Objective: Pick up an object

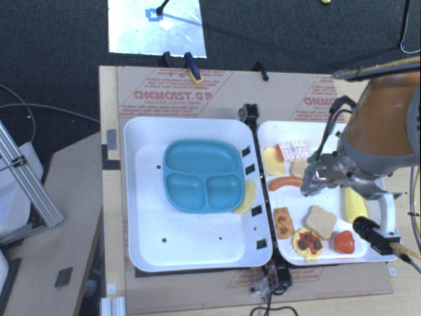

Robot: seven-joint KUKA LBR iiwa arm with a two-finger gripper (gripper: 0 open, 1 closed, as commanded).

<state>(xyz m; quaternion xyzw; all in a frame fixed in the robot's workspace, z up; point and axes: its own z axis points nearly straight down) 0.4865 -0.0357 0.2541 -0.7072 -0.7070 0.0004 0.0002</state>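
Observation:
The right bin [388, 259] holds several toy foods. An orange sausage [281, 183] lies left of centre. A pink wafer block [293, 151] and a yellow-and-red piece [272, 156] sit at the back. A bread slice [321, 220], a small pizza [308, 242], a red tomato [344, 242], a brown pastry [283, 222] and a yellow banana-like piece [355, 205] lie toward the front. My gripper [312, 182] hangs low over the bin's middle, just right of the sausage's end and above the bread slice. I see nothing held in it.
The left bin [148, 242] carries a blue divided plate [201, 175] with a yellow slice [248, 197] at its right edge. Black clips line the divider between the bins. The arm's grey and orange body [385, 120] covers the right bin's back right corner.

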